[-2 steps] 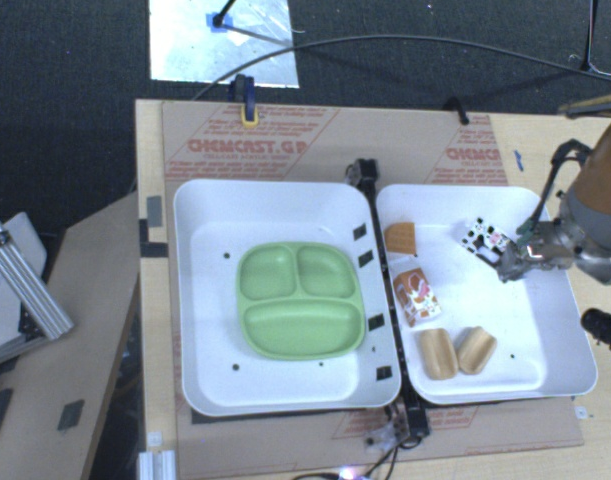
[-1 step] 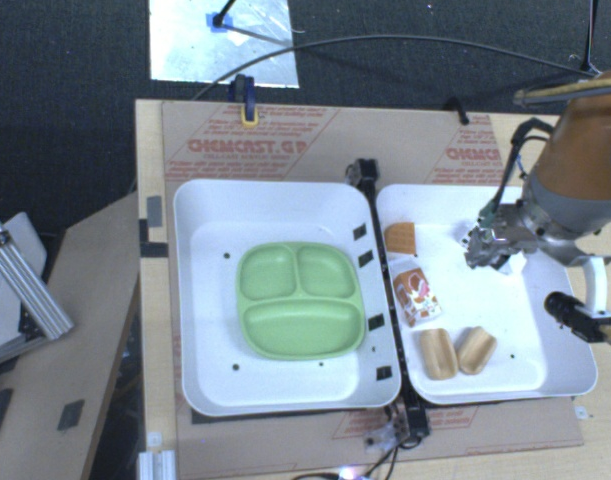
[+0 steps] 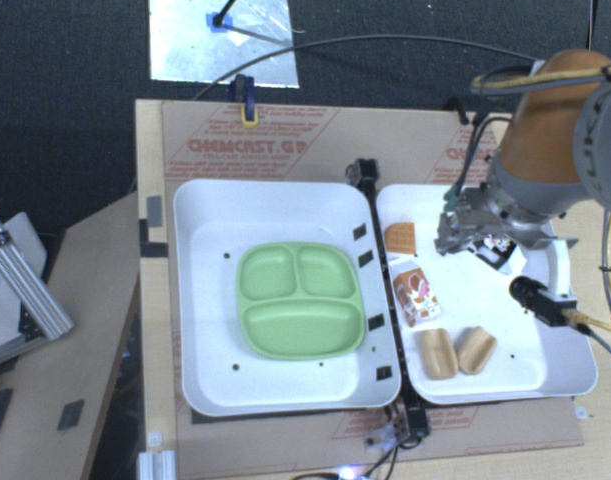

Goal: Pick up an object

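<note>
The right bin [image 3: 545, 368] holds a small orange-brown piece [image 3: 400, 237] near its far left, a white and red printed packet [image 3: 416, 295] below it, and two tan bread-like rolls [image 3: 436, 353] [image 3: 476, 349] side by side near the front. My gripper [image 3: 457, 234] hangs over the far part of the right bin, a little right of the orange-brown piece and above the packet. I see nothing between its fingers.
The left bin [image 3: 205, 268] holds a green divided plate [image 3: 300, 300]. A black divider [image 3: 378, 268] runs between the two bins. The bins rest on a cardboard sheet [image 3: 285, 138]; a shiny foil square [image 3: 220, 28] lies beyond it.
</note>
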